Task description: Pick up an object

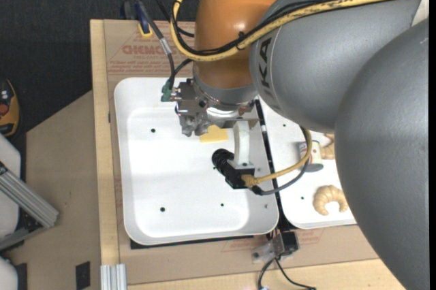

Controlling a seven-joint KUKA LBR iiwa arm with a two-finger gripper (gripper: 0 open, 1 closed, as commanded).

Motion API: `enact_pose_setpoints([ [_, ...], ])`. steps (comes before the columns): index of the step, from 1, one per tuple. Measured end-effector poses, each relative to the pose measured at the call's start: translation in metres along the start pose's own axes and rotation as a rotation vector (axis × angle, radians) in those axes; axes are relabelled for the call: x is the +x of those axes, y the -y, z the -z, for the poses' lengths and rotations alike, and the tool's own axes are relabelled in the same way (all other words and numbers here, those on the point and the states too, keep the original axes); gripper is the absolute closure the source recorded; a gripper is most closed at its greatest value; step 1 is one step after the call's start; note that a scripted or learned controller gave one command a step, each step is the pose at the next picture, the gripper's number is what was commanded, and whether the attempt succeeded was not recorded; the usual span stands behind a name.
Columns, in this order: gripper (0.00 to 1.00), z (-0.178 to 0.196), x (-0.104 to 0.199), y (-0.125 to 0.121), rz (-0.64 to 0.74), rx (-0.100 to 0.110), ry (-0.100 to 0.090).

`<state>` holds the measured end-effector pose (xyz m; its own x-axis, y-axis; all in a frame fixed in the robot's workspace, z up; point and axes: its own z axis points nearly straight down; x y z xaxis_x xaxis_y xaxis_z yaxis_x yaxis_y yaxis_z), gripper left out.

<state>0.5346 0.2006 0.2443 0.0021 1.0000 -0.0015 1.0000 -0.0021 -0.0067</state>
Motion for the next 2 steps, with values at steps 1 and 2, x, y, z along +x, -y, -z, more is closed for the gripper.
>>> enact_pose_setpoints([
  [1, 1.0, 0.205, 0.017, -0.056, 0.005, -0.029, -0.008],
  [2, 1.0, 0.09, 0.024, 0.007, 0.005, 0.008, 0.002],
])
